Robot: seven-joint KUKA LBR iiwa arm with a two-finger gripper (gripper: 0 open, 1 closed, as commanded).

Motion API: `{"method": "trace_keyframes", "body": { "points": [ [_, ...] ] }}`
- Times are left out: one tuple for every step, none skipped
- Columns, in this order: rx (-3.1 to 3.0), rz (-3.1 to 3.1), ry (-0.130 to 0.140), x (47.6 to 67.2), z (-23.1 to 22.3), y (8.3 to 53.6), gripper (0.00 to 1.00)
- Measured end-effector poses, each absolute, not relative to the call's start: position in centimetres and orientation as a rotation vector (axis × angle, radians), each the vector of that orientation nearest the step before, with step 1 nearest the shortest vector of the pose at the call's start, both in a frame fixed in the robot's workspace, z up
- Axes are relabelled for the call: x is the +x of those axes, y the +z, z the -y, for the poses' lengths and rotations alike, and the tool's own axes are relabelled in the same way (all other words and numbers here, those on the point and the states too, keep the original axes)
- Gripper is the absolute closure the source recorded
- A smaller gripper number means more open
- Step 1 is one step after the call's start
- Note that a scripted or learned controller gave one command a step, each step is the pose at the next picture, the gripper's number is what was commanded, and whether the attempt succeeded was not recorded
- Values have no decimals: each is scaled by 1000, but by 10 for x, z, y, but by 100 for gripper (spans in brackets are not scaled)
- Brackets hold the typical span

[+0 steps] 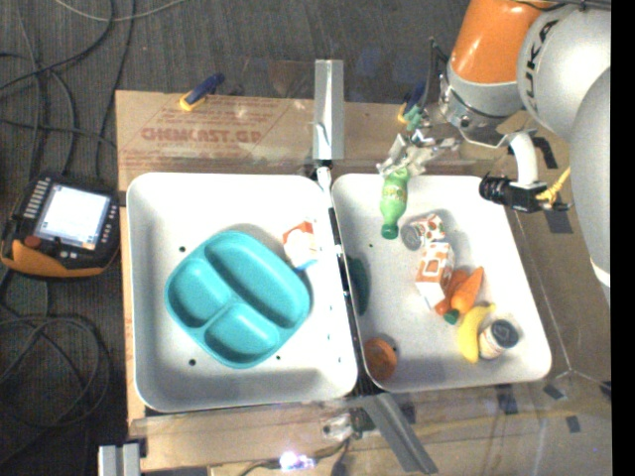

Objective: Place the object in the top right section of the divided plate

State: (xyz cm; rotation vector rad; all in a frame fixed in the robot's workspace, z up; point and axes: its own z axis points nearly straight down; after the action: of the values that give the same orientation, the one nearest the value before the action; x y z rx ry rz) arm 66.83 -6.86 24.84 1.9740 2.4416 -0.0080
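Bottle first: a small green toy bottle sits at the top left of the right bin, neck end down toward us. Its top end is right under the end effector. It looks like light, hard plastic, so it should not squash, but it is round and smooth and could roll or slip out. The best place to grab looks like the fat middle of its body, across the short way.

I cannot tell if the end effector is wide or narrow, or if it really has the bottle. It is just above the bottle's top end, very close or touching.

The arm comes in from the right and reaches down over the back edge of the right bin. Its orange band is high up, and the wrist tips down and to the left.

The teal divided plate is in the left bin, well apart from the bottle. A small red and white carton lies just beside the plate's top right part. Other toy foods lie in the right bin: a carrot, a banana and a printed carton.
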Motion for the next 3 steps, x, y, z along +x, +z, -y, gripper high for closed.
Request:
{"method": "trace_keyframes", "body": {
  "points": [
    [1614, -2695, 3, 609, -10, 191, 100],
    [1703, -2642, 0, 635, 1, 193, 100],
    [1580, -2704, 2, 653, -5, 189, 100]
  ]
}}
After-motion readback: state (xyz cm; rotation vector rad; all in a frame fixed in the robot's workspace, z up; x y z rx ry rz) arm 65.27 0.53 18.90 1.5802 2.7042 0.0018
